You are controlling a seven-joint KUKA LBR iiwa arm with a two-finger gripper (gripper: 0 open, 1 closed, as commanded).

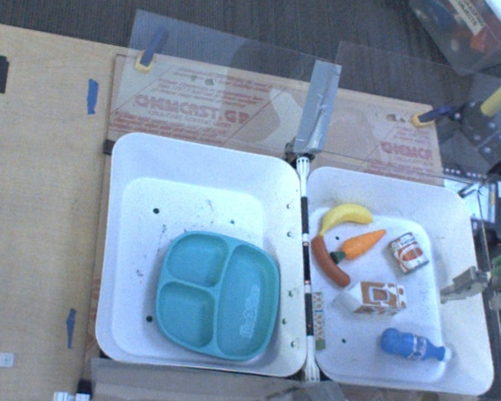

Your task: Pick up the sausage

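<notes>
Sausage [330, 260] touching carrot [360, 244]

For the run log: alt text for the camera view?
A sausage lies in the right bin beside a carrot, banana, can, milk carton and blue bottle. The left bin holds a teal divided plate.

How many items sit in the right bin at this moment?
6. Banana at the top, carrot just below it, sausage by the left wall, can toward the right, carton in the middle, blue bottle at the bottom. Nothing looks hidden.
</notes>
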